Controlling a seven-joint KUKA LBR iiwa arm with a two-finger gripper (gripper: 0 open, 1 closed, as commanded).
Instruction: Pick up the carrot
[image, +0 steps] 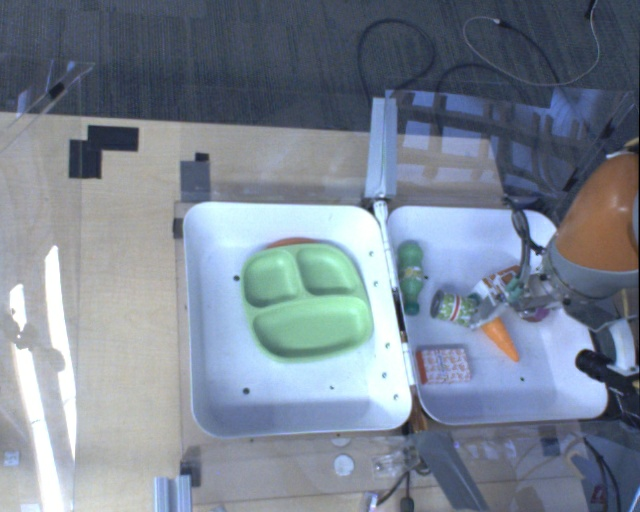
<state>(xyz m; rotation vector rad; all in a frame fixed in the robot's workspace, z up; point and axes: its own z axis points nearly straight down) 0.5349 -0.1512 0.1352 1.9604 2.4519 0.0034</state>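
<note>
The carrot (501, 338) is a small orange cone lying on the floor of the right bin (560, 385), its tip pointing toward the bin's front right. My gripper (522, 296) hangs just above and to the right of the carrot's thick end, low over the bin. The grey arm with its orange band (600, 220) comes in from the right and covers part of the gripper. Nothing shows the carrot lifted off the floor.
Beside the carrot lie a small labelled jar (455, 307) on its side, a green bottle (410, 268), a red-and-white packet (443, 364) and a purple item (537, 313) under the gripper. The left bin (215, 385) holds a green divided plate (305, 300).
</note>
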